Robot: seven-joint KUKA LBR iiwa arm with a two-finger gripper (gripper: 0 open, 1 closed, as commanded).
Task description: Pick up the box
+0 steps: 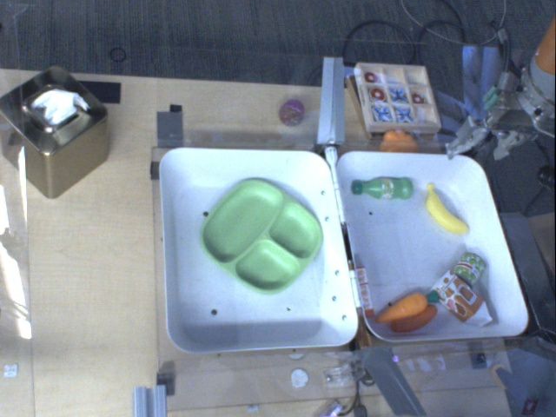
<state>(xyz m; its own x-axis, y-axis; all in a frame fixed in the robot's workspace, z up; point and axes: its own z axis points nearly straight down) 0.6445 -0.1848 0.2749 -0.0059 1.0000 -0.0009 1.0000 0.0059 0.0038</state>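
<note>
Box (459, 294) lying tilted at 4 o'clock in the right bin (400, 224), touching the carrot (407, 310). End effector (476, 137) parked past the bin's 1 o'clock corner; spread or pressed together, cannot tell. Likely risk: snagging the carrot, or slipping off the slanted carton.

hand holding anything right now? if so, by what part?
Nothing is held. The hand hangs over the right bin's far right corner with nothing between its fingers. The box lies untouched at the bin's near right, beside the carrot.
</note>
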